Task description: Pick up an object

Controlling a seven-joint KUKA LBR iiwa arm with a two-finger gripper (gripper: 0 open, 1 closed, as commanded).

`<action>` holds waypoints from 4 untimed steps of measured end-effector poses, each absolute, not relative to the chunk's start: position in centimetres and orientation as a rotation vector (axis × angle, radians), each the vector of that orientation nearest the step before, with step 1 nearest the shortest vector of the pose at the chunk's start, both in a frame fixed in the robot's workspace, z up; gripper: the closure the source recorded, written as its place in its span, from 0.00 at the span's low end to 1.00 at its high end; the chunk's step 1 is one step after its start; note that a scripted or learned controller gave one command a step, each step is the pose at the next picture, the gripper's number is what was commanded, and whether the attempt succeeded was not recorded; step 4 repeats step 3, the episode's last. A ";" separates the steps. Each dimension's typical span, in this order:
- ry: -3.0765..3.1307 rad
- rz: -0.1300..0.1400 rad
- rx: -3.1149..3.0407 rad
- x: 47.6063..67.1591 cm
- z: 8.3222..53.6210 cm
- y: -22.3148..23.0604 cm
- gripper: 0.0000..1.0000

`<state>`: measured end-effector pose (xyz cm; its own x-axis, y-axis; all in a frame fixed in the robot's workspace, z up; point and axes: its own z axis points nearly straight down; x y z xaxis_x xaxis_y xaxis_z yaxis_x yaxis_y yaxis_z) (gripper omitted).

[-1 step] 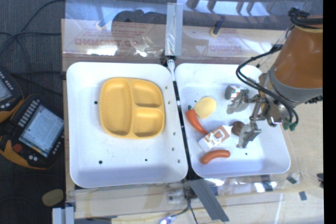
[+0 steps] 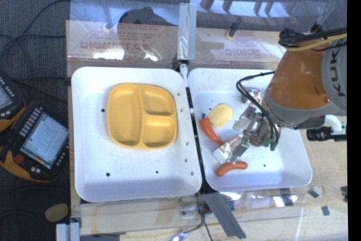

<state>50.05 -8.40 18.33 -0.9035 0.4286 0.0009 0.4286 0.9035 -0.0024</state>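
Hanging low over the right bin [image 2: 293, 175], the claw [image 2: 236, 147] sits among the small items, but whether it is spread or pinched on anything I cannot tell, as its metal parts and cabling blur together. Nothing visibly rides between its tips, so by my judgement the pick is not yet made and the lift is left to do. Just beside it lie a short red-orange sausage-like piece [image 2: 231, 167], a slim orange carrot-like piece [image 2: 209, 130] and a smooth pale-yellow rounded lump [image 2: 220, 115] (all plastic-looking toy food). Further off, the left bin [image 2: 90, 178] holds a glossy yellow tray [image 2: 141, 115] with three compartments, on the worktop [image 2: 330, 178].
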 end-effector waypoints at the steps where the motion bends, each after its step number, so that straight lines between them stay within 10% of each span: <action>1: -2.981 0.000 -0.993 51.7 10.4 -11.2 0.00; 2: -2.981 0.004 -0.989 51.7 11.4 -11.1 1.00; 3: -3.061 0.002 -0.713 51.4 22.4 -5.7 1.00; 4: -3.061 0.002 -0.713 51.4 22.4 -5.7 1.00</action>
